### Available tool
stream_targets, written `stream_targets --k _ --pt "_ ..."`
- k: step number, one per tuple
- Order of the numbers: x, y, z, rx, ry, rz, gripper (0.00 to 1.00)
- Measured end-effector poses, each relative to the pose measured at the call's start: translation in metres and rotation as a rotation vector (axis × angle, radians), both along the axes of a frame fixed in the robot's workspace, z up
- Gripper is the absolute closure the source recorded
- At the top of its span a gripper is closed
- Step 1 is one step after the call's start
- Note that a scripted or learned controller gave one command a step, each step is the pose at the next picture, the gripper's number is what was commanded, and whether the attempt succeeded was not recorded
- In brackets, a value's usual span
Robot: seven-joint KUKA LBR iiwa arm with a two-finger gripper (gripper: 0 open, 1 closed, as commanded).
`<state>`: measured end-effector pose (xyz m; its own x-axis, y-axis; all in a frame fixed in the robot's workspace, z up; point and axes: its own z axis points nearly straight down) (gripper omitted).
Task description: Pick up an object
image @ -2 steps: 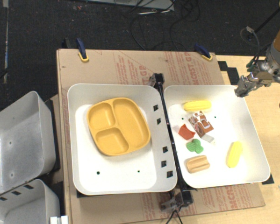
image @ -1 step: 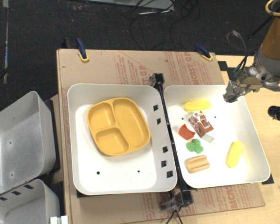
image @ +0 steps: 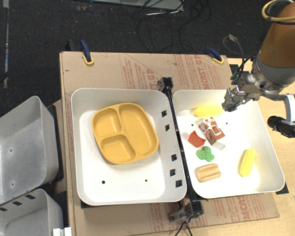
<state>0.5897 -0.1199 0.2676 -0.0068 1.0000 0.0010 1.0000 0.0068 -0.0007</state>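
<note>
Landmark: I take the right bin [image: 265, 146] as my reference; it sits just beside the left bin [image: 83, 132], the two sharing a dark divider down the middle

Arm: I see the grey arm [image: 280, 43] with its orange band coming in over the right bin's upper right corner

Gripper: the gripper [image: 231, 102] hangs over the right bin's upper edge, near the middle of that edge; I cannot tell how it stands from this angle, and I see nothing held in it

Nearest object: a yellow corn-like piece [image: 207, 111] lies in the right bin's upper left part, just below and left of the gripper, apart from it

Other objects in the right bin: a small brown and white box [image: 211, 130] sits near the bin's centre-left; a red wedge [image: 196, 139] lies just beside it, toward the bin's left wall; a green leafy piece [image: 205, 154] lies below the wedge; a tan bread roll [image: 208, 172] lies near the bin's lower edge; a yellow corn cob [image: 246, 162] lies toward the bin's lower right, well apart from the gripper

Beyond the right bin: a yellow divided tray [image: 125, 132] lies tilted in the left bin
</note>
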Motion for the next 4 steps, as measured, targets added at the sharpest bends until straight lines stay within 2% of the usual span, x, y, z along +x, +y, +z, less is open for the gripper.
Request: stream_targets --k 2,3,4 --pt "-0.038 0.097 -0.033 0.001 0.004 0.000 1.00" --pt "-0.049 0.155 -0.040 0.001 0.002 0.002 1.00" --pt "-0.071 0.203 -0.048 0.000 0.003 0.001 1.00"
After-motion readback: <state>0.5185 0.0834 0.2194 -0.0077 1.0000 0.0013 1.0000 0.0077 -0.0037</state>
